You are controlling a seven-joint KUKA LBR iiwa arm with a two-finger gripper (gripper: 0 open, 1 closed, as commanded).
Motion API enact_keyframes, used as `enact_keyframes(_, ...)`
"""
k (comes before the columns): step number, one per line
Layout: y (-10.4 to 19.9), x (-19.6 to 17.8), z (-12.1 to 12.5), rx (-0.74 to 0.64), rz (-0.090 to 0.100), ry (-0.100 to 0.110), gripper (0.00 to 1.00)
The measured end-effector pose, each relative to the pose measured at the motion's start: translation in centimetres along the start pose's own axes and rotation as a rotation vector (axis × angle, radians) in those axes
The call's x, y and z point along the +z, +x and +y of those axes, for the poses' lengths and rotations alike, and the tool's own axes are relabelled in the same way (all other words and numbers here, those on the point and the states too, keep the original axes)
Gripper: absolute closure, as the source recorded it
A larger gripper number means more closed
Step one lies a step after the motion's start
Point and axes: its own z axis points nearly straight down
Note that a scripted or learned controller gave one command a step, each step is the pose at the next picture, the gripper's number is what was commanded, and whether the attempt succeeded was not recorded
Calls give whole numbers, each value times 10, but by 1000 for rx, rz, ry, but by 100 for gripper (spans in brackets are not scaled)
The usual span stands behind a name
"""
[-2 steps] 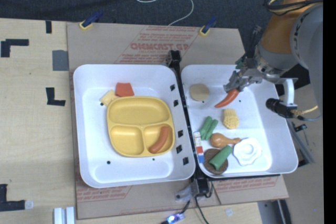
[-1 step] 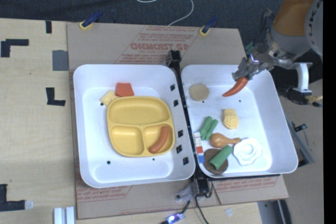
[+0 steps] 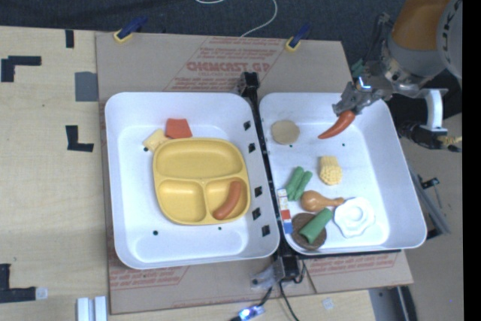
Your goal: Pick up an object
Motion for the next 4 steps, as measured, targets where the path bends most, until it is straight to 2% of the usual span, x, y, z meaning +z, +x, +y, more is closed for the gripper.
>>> enact_keyframes(1,48,8,4,-3,0,1,100)
enact_keyframes(2,99,11,-8,-3,0,3,100)
enact_keyframes(3,156,17,-7,-6,1,2,100)
enact_keyframes(4,202,-5,0,-5,1,-1,100)
